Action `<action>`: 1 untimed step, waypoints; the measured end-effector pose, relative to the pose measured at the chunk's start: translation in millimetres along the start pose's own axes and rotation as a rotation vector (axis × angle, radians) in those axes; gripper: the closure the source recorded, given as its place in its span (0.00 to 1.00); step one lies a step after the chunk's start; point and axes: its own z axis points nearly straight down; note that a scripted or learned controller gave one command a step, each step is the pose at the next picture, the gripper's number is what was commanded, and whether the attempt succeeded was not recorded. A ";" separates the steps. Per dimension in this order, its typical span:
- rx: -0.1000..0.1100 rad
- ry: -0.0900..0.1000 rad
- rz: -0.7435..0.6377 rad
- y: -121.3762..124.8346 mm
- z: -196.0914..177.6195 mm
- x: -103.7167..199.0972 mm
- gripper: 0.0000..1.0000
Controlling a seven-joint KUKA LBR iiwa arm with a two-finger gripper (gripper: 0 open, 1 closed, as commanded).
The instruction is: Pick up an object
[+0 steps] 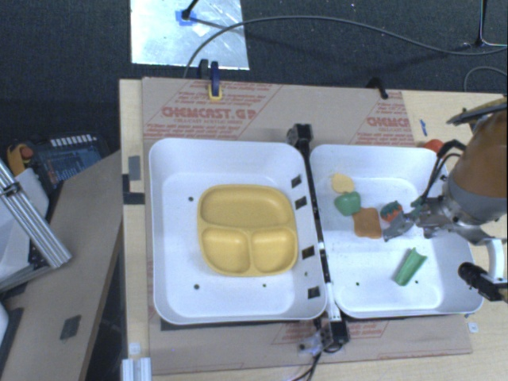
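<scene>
Left bin (171, 236): shallow white plastic tray, holds a yellow three-compartment plastic plate (242, 228); plate lies flat, roughly centred, nothing in its compartments.
Right bin (373, 296): same white tray, touching the left one along a dark hinged divider (311, 228); right rim partly covered by the arm.
Yellow piece (342, 183): small rounded yellow object near the right bin's upper left; exact kind hard to tell.
Green round piece (347, 205): small dark-green lump just below the yellow one, nearly touching it.
Orange block (367, 224): flat tan-orange squarish item, just right of and below the green lump.
Small teal-and-red item (390, 209): tiny, blurred, just beside the gripper tips; shape unclear.
Green stick (409, 267): light-green elongated piece, lying tilted in the lower right part of the bin, apart from the rest.
Gripper (394, 227): dark two-finger tool low over the right bin, tips near the orange block's right edge.
Fingers: too small and dark to read, cannot tell open or closed; nothing seen held between them.
Arm (480, 173): grey with orange band, cut off at right edge.
Bench (262, 105): brown cardboard sheet with red print under both bins.
</scene>
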 end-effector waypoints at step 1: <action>0.000 0.000 0.001 0.2 51.1 0.4 0.00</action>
